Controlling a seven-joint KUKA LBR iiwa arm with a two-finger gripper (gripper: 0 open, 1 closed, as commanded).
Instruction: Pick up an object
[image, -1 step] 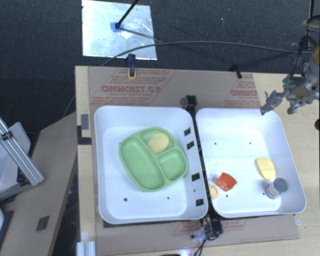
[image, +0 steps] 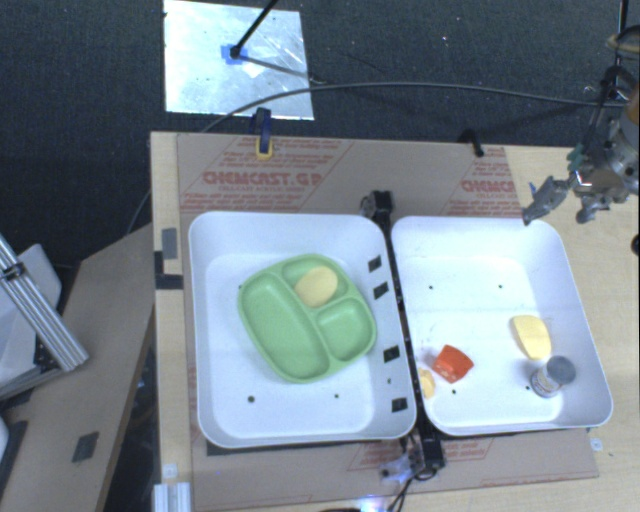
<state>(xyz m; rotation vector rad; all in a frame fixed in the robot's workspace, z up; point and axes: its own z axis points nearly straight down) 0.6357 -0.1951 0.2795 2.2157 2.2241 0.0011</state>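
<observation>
Tool (image: 563, 200) at upper right of frame, over the far corner of the right bin (image: 480, 255), fingers spread, grasping nothing. Lower right in that bin: yellow piece (image: 531, 336), grey can (image: 551, 376) just below it, red piece (image: 453, 363) and small yellow bit (image: 427, 383) near the divider. Left bin (image: 215, 300): green tray (image: 300, 320) with a yellow lump (image: 318, 286).

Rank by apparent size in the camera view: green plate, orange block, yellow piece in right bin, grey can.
1. green plate
2. yellow piece
3. orange block and grey can look about alike; not ranked.
</observation>
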